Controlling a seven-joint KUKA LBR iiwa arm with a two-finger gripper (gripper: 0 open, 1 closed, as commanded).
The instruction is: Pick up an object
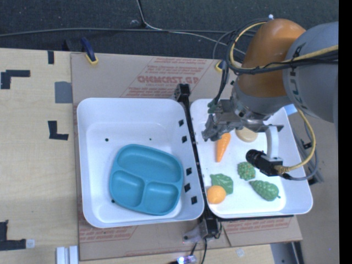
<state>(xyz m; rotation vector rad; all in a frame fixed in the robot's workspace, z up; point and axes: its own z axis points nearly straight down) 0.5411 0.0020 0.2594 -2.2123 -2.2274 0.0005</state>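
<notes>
The gripper (pixel 215 130) hangs over the right bin (pixel 294 205), just at the toy carrot's (pixel 222 146) far end; whether it is gripping cannot be told; the carrot looks light, stiff and slick, best pinched across its thick middle; beside it lie a toy orange (pixel 216 194), leafy greens (pixel 223 181), broccoli (pixel 246 171) and a green cluster (pixel 265 189); the left bin (pixel 93 114) holds a blue divided tray (pixel 146 179).
</notes>
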